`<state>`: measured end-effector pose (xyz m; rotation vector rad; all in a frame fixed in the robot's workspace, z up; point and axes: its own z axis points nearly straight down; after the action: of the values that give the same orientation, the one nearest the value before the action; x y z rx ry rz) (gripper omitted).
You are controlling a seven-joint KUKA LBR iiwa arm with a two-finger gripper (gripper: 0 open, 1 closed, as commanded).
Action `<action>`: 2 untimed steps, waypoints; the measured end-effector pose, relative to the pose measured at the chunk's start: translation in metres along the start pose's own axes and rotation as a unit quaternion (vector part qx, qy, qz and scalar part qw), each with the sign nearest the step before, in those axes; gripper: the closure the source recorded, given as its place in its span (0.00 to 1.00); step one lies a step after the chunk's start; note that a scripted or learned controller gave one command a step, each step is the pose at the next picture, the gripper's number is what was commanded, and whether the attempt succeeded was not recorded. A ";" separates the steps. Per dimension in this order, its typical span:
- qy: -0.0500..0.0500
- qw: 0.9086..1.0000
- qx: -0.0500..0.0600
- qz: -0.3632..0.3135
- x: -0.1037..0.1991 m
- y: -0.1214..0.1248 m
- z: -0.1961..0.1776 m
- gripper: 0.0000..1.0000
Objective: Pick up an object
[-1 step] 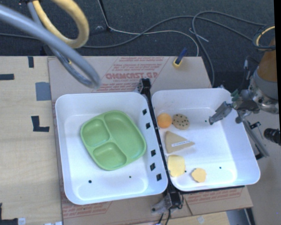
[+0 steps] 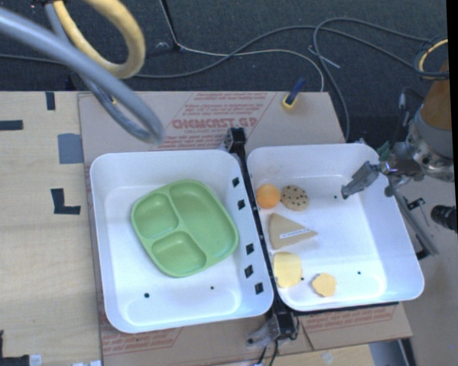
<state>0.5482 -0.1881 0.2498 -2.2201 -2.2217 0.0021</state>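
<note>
Bench w/ cardboard sheet (image 2: 210, 114) under two white bins. Left bin (image 2: 112, 223) has green divided plate (image 2: 184, 227). Right bin (image 2: 369, 232) has small orange ball (image 2: 268, 196), choc-chip cookie (image 2: 294, 197), tan wedge (image 2: 290, 230), two yellow pieces (image 2: 288, 269) along its left side. Gripper (image 2: 359, 183) over right bin's upper right, well apart from items; can't tell if jaws apart or together.

Grey metal arm (image 2: 433, 141) at the right edge, round in section, with an orange band (image 2: 439, 102) above the wrist. Dark cable looped beside the band, yellow-edged. Below the wrist, a cluster of dark and silvery fittings. Slim grey gripper (image 2: 360, 181), tapering to a dark tip.
</note>
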 end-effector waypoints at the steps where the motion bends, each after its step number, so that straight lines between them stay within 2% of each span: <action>1: 0.001 1.000 0.003 0.000 0.000 -0.004 0.064 0.00; 2: 0.001 1.000 0.002 0.000 0.003 -0.008 0.109 0.00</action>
<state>0.5397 -0.1856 0.1413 -2.2172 -2.2189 0.0060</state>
